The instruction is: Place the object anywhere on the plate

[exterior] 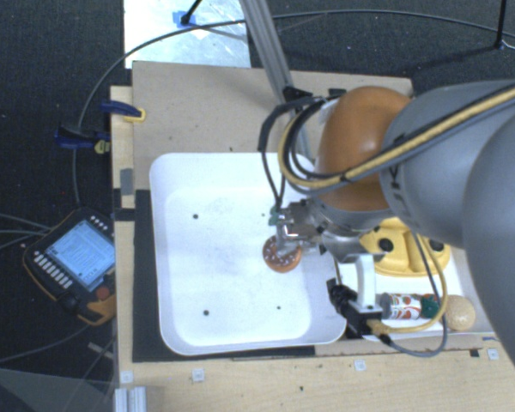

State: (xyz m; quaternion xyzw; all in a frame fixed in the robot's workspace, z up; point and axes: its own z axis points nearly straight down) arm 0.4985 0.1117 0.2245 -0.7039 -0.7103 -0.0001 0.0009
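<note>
A: Since the plate can't be made out, where's the object [283, 256] seen?
B: Frame centre, low in the left bin [189, 316], at the gripper [283, 240] tip. Grip can't be told.
A: Risk?
B: If it's only touched, not clamped, it'd be left behind or knocked aside when the arm [429, 144] is lifted.

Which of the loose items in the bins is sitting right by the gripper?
The small brown round object, in the left bin just below the gripper. The yellow item, the marker-like tube and the tan ball lie further right.
</note>
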